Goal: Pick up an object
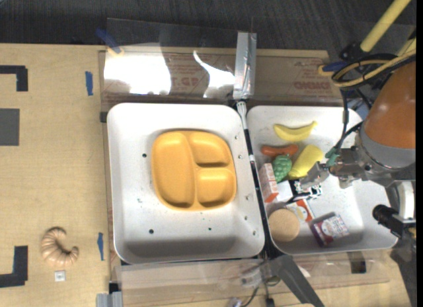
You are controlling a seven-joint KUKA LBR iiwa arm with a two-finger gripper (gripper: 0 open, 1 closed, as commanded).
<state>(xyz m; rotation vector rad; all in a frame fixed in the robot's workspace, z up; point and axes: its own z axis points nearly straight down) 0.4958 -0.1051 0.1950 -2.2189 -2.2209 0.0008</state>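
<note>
Dark carpet lying behind tan table [46,186] carrying two white bins side by side. Left bin [125,167] holding yellow divided plate [193,169]. Right bin [357,216] holding banana [294,130], orange carrot [280,149], green toy [283,167], yellow object [307,159], round tan disc [284,225], purple packet [328,228]. Arm reaching in from right — tool [317,181] hanging low over right bin, just beside yellow object; finger state impossible to tell. Croissant-shaped toy [59,246] lying on table, well apart from bins.
</note>
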